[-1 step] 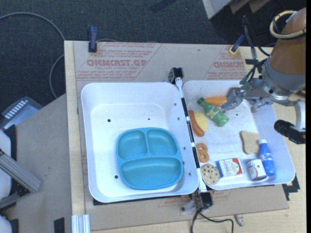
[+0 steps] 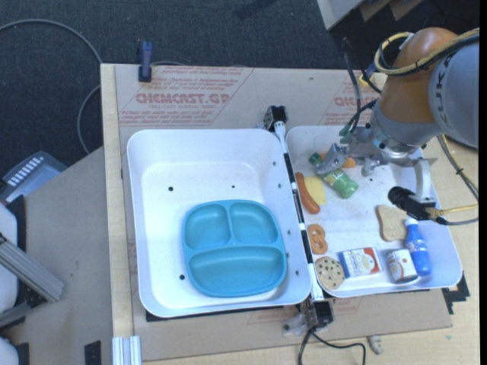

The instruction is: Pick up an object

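Observation:
My gripper (image 2: 346,155) hangs low over the far left part of the right bin (image 2: 449,261), below the orange-banded wrist. An orange carrot-like piece (image 2: 333,160) lies right at its tip, and a green bottle-shaped toy (image 2: 341,183) sits just in front of it. Whether anything is held is hidden by the wrist. Further toys lie in this bin: a hot dog (image 2: 307,192) beside a yellow piece (image 2: 319,192), a pretzel (image 2: 317,239), a cookie (image 2: 329,271), a small carton (image 2: 359,263), a can (image 2: 399,265), a blue bottle (image 2: 417,249) and a bread slice (image 2: 390,223).
The left bin (image 2: 152,204) holds a blue divided plate (image 2: 233,247). A small green piece (image 2: 314,158) lies by the divider between the bins. A black part with a yellow cable (image 2: 407,201) juts out under the arm, above the bread.

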You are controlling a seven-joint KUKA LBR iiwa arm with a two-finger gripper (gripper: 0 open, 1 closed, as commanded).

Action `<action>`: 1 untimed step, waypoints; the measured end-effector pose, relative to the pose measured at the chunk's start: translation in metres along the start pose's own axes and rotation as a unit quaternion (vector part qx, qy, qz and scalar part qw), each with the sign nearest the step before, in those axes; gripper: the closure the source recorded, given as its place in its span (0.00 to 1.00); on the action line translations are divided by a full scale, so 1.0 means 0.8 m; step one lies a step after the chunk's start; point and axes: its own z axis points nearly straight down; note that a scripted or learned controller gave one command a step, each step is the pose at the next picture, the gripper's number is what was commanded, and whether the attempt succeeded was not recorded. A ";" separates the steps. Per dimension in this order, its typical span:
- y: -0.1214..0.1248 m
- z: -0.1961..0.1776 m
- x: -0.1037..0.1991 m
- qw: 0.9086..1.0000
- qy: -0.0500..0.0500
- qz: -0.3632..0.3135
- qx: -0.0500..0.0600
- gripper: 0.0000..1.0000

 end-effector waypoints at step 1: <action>0.064 0.062 -0.009 1.000 -0.002 0.001 -0.001 0.00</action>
